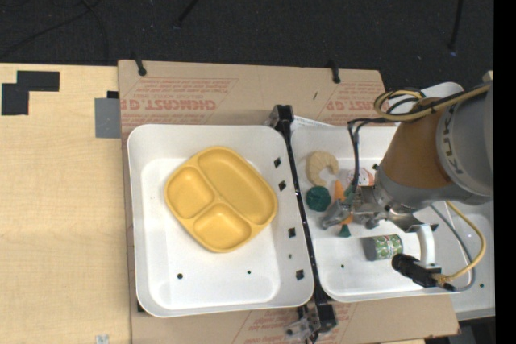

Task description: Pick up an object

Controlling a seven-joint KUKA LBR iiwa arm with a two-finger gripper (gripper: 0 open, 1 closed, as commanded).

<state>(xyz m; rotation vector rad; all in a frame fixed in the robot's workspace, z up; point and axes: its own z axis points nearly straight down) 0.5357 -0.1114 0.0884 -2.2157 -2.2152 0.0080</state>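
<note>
Resting on a cardboard-lined bench (pixel 242 93), two white bins (pixel 161 270); pincer (pixel 337 215) state unclear.

**The bench and what lies on it**

The bench (pixel 56 205) has a light wooden top. On it lies a brown cardboard sheet (pixel 242 97) with red printed letters. Two shallow white bins stand on this cardboard, side by side and touching along a black joint in the middle. The left bin (pixel 153 286) is closer to the bare wood; the right bin (pixel 355 290) is at the arm's side. Dark rectangular marks (pixel 32 89) are on the wood at far left.
</note>
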